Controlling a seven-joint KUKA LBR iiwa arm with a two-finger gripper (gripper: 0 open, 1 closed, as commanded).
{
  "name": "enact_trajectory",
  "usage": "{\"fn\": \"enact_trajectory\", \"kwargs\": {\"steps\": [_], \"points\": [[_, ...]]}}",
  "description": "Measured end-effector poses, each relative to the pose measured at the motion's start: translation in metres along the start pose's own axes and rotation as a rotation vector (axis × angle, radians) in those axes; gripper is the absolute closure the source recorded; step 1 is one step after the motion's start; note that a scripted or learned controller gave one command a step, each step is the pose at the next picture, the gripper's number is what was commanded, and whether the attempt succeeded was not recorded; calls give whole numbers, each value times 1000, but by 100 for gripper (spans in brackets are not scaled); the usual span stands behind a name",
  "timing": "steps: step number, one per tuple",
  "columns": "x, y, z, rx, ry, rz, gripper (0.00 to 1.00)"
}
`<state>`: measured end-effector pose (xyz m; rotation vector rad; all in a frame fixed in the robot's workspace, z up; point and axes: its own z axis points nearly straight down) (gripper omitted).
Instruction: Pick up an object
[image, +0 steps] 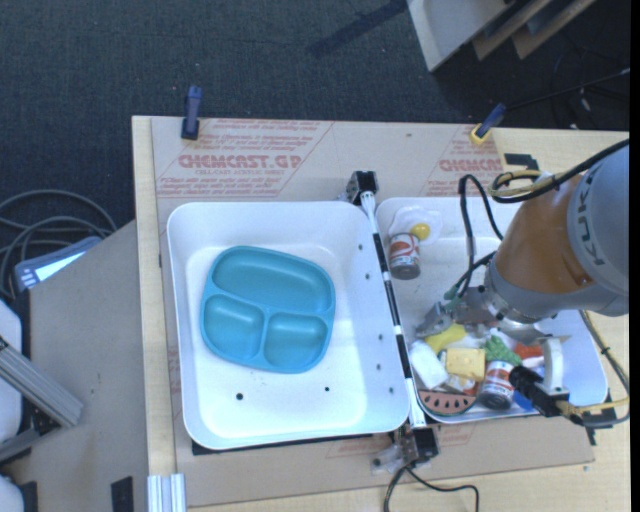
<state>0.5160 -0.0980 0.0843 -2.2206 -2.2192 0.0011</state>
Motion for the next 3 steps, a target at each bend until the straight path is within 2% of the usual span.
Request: {"fn": "enact_trajectory", "kwargs": {"steps": [1, 2, 3], "points": [[0, 0, -10, -2, 0, 1, 100], [0, 0, -10, -1, 0, 1, 0], [-7, -23, 0, -1, -1, 0, 0]]}}
